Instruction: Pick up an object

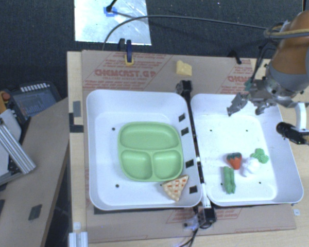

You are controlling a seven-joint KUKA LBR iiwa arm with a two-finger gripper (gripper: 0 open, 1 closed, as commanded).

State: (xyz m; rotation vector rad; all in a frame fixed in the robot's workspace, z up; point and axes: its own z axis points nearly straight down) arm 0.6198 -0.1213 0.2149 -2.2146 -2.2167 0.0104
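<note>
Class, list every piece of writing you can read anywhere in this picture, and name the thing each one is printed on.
"CHEMCAST GP" in red, on the brown protective sheet under the bins, upper left.
More red print of the same style on that sheet at upper right: partly hidden by the arm, too blurred to read.
Grey device with a screen at the left: any markings are too small to read.

Your bench, a flat brown cardboard-covered top (pixel 159 68), carries two shallow white plastic bins (pixel 100 138) (pixel 283 158) side by side, plus a small yellow block (pixel 184 68).
</note>
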